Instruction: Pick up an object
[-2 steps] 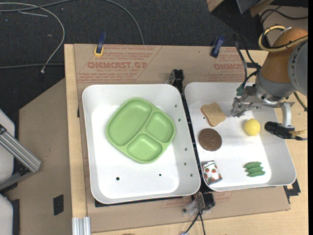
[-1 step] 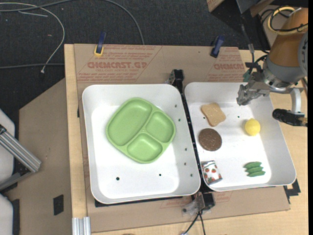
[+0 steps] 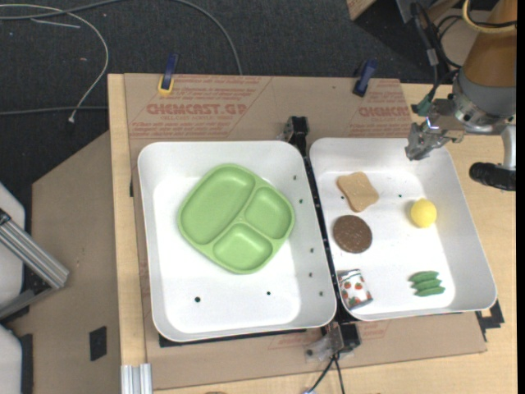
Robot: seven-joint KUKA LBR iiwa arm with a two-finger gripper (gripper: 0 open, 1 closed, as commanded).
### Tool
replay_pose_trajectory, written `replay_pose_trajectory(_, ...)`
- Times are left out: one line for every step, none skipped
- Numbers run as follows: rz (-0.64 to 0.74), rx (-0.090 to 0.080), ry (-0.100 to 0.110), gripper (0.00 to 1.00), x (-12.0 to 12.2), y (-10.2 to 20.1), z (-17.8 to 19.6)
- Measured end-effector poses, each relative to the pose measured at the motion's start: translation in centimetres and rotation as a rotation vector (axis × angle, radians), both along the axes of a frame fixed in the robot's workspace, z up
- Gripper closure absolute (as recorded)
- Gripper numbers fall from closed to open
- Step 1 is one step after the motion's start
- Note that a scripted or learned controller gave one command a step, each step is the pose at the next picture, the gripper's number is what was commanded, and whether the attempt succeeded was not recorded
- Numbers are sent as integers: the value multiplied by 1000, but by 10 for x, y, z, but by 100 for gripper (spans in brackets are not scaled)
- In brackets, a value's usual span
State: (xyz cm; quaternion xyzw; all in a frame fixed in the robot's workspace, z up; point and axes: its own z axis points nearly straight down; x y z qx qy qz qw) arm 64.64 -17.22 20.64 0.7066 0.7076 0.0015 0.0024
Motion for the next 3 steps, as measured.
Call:
replay_pose_trajectory(0, -1, -2, 100, 2, 0, 54)
replay_pose_trajectory(3, 4, 7, 100, -20, 55, 59)
replay_pose_trajectory(4, 4, 8, 100, -40, 108, 63)
